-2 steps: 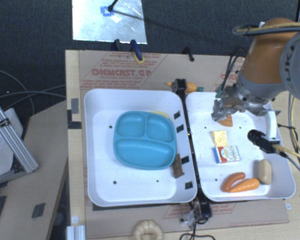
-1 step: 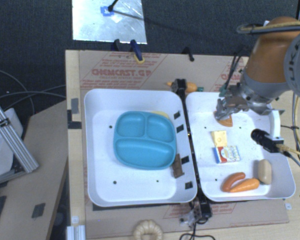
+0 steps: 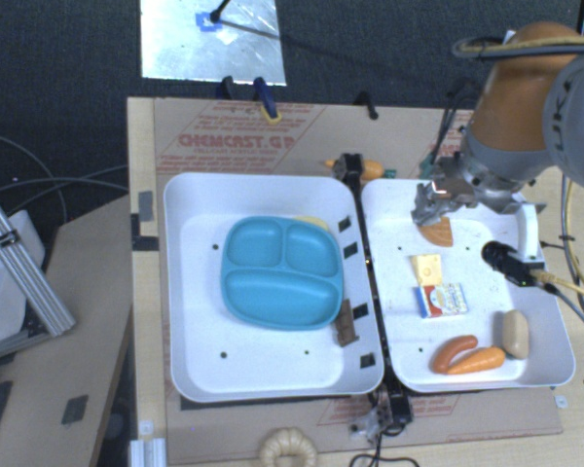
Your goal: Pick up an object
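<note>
My gripper [image 3: 434,209] hangs over the far part of the right bin [image 3: 555,358], directly above a brown wedge-shaped piece of food [image 3: 437,231] that touches its tip. In the same bin lie a yellow cheese square [image 3: 428,268], a small white and blue packet [image 3: 441,300], a pale oval roll [image 3: 515,334], and a red sausage [image 3: 455,349] beside an orange carrot [image 3: 483,360]. Whether the brown piece is between the fingers is hidden.
The left bin [image 3: 190,290] holds a blue divided plate [image 3: 280,271], with a small brown item [image 3: 346,325] at its right edge. A pale ring-shaped item [image 3: 288,448] lies on the bench in front. A cardboard sheet [image 3: 234,134] lies under both bins.
</note>
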You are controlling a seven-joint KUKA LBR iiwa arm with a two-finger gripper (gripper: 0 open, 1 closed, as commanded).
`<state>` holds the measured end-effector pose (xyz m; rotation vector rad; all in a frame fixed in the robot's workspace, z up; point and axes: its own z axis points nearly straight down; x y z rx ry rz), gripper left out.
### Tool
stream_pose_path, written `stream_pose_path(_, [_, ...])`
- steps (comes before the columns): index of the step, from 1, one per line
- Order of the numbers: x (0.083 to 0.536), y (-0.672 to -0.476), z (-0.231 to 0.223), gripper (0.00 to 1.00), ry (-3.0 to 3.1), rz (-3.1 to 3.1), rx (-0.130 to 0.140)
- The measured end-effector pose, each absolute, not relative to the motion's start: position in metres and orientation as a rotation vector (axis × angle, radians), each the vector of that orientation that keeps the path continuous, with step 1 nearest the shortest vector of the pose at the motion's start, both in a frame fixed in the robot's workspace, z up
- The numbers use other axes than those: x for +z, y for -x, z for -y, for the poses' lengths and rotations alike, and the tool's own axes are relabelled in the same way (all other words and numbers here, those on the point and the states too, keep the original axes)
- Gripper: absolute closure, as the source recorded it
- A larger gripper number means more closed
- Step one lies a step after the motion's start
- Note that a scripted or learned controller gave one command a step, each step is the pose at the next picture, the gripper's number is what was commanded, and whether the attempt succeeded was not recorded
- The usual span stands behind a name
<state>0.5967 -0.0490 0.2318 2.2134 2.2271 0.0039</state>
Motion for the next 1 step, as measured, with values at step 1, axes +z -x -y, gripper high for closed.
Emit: stream_pose_path(1, [0.2235,-0.602,0.0608,1.0,-2.219,-2.221,0.001])
